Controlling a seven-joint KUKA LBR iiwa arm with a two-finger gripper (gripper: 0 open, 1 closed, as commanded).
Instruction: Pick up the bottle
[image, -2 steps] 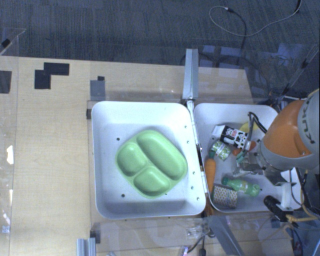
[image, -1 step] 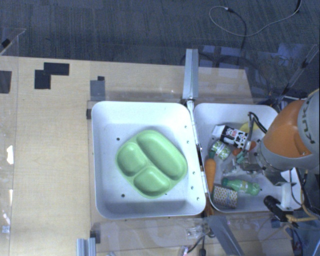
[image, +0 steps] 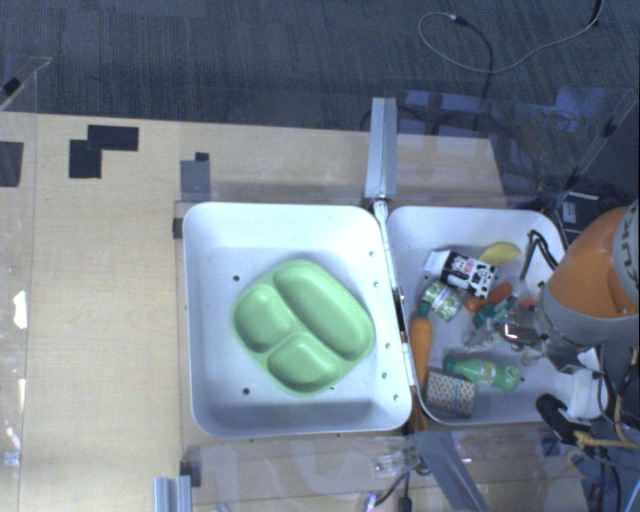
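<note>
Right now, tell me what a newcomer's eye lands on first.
The big green divided plate in the left bin. Next, the orange-banded arm over the right bin, above a jumble holding the green bottle, a carrot and a banana.

My arm comes in from the right edge of the camera view, its orange band rounded and bulky above the grey wrist. The wrist bends down and to the left, carrying my end effector (image: 512, 330) low at the right side of the view. Its metal parts blur together there, so their spread is not clear to me.
</note>
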